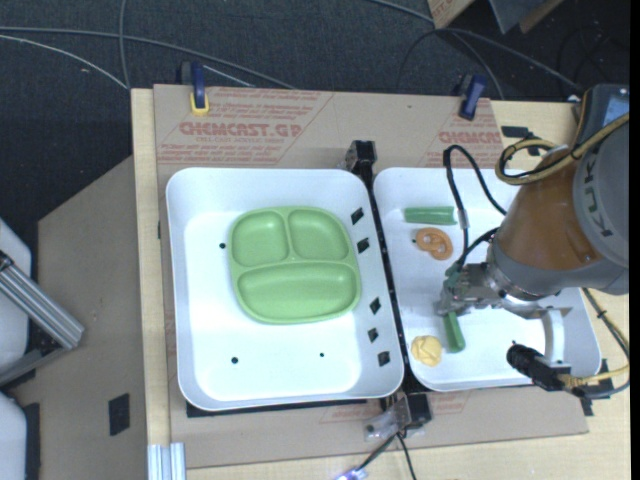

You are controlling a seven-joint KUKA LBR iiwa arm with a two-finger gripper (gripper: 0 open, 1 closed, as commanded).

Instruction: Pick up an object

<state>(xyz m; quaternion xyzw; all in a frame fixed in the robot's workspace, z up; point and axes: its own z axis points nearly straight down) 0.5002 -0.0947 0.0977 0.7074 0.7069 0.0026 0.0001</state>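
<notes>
My gripper (452, 302) is low in the right bin (575, 353), on the bin's left side. It sits directly over the upper end of a dark green stick-shaped piece (454, 333), whose lower part pokes out below it toward the bin's front. I cannot tell whether the piece is gripped. A small yellow lumpy object (427, 349) lies just left of that piece. Farther back are an orange pretzel-shaped object (433, 242) and a light green bar (430, 214).
The left bin (200, 348) holds a green divided plate (294, 265) in its middle. A black divider with clips (374, 268) runs between the bins. The arm's grey and orange body (548, 238) covers the right bin's right half, with cables looping above it.
</notes>
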